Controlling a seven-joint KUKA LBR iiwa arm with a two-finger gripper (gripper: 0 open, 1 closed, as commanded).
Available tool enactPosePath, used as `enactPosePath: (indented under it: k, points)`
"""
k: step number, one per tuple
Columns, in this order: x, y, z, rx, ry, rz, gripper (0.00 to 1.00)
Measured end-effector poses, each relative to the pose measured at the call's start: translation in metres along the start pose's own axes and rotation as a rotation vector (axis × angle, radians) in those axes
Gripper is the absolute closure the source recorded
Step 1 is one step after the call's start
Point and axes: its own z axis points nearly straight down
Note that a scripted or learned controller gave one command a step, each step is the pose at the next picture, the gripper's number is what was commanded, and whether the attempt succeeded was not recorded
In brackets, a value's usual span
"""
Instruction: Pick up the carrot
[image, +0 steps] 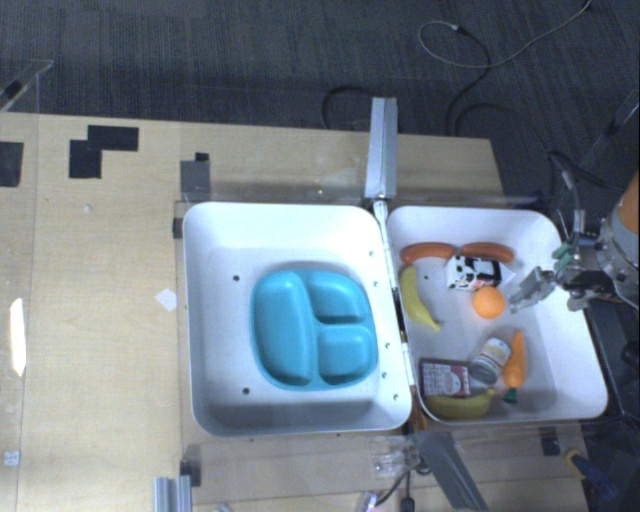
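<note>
The carrot (515, 362) is orange with a green stub at its near end. It lies almost upright in the picture, in the near right part of the right bin (570, 345), touching a small can (490, 358) on its left. My gripper (552, 293) hangs over the bin's right side, above and to the right of the carrot and well apart from it. Its two grey fingers (527, 288) stand spread and open, with nothing between them.
The right bin also holds an orange ball (488, 303), a black-and-white cow-patterned item (470, 271), two sausages (432, 252), a banana (415, 302), another banana (458, 405) at the near wall and a small dark-red packet (444, 378). A blue divided plate (313, 327) lies in the left bin (215, 300).
</note>
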Motion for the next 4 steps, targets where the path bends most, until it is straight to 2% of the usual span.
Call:
enactPosePath:
  k: [1,2,3,4]
  points:
    - [0.043,0.046,0.128,0.001,0.001,-0.157,0.0]
    - [0.02,0.048,0.184,-0.009,-0.001,-0.198,0.0]
    - [-0.052,0.008,0.184,-0.008,-0.005,-0.215,0.0]
    - [-0.031,0.089,0.185,-0.008,-0.001,-0.069,0.0]
